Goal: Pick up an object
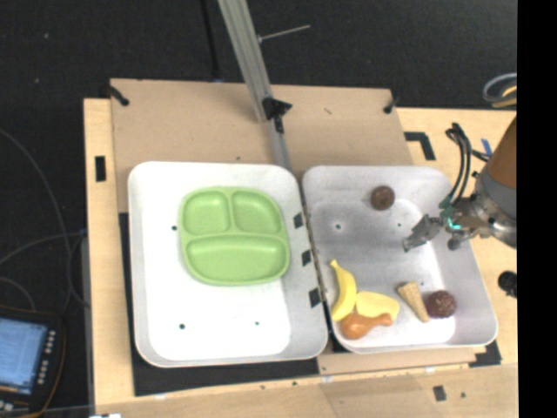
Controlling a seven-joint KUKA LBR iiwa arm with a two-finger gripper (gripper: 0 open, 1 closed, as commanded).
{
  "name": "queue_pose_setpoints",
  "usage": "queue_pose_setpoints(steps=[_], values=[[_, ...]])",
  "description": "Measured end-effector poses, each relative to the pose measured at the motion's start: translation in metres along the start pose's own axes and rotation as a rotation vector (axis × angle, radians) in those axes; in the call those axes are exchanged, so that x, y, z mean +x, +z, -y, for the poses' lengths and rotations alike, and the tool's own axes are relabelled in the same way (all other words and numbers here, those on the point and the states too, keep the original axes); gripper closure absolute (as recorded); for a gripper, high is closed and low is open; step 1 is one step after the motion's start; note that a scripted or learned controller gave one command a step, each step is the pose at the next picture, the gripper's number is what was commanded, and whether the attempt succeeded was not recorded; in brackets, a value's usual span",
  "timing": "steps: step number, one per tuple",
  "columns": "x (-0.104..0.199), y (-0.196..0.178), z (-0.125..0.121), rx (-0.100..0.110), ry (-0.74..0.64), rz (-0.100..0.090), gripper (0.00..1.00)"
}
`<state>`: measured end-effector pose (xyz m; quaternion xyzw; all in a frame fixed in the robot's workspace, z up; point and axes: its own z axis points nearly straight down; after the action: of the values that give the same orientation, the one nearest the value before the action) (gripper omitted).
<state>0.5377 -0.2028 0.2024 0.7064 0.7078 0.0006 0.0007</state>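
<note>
In the right bin [365,190], the loose objects lie mostly along the near edge — a yellow banana [343,290] touching a yellow-and-orange toy piece [370,313] at the near-left corner, and to their right an ice-cream cone [414,300] just beside a dark brown ball [441,303]. A second brown ball [382,198] sits apart near the far wall. The end effector [438,233] hangs over the bin's right side, between the far ball and the cone, its fingers spread with nothing between them. The left bin [157,320] holds a green divided plate [233,237]. Both bins rest on the tabletop [331,124].
</note>
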Motion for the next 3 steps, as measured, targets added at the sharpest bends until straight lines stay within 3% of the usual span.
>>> queue_pose_setpoints(steps=[2,3], values=[[-0.003,0.098,0.009,0.005,0.003,0.0,0.0],[-0.005,0.084,0.007,-0.002,0.007,0.002,1.0]])
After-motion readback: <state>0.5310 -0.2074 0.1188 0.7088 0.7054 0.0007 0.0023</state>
